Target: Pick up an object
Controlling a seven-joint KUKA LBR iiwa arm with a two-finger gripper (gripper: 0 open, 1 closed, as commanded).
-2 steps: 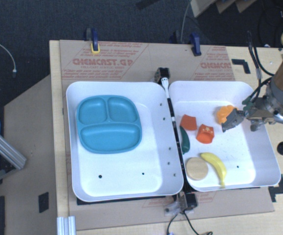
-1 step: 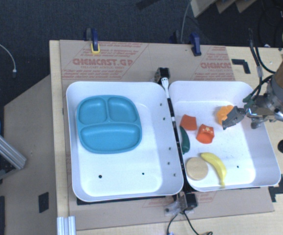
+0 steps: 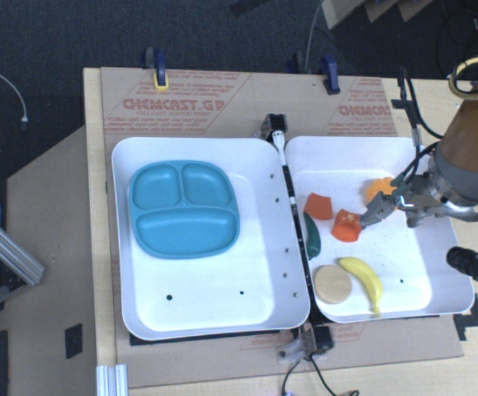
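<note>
Worktop (image 3: 222,97) carrying two white bins: the left bin (image 3: 214,304) holds a blue divided plate (image 3: 185,209); the right bin (image 3: 412,291) holds a banana (image 3: 365,280), tan disc (image 3: 333,284), red block (image 3: 319,206), red cup (image 3: 346,226) and orange piece (image 3: 378,188). The pincer (image 3: 379,210) is over the right bin, just beside the red cup; whether it is spread or closed cannot be told.

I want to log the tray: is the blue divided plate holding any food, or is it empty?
Empty. The blue divided plate in the left bin shows three bare blue compartments.

Glossy white plastic bins (image 3: 205,320) sit on a brown paper-covered board (image 3: 98,221); the blue divided plate (image 3: 185,209) looks smooth, matt plastic.
</note>
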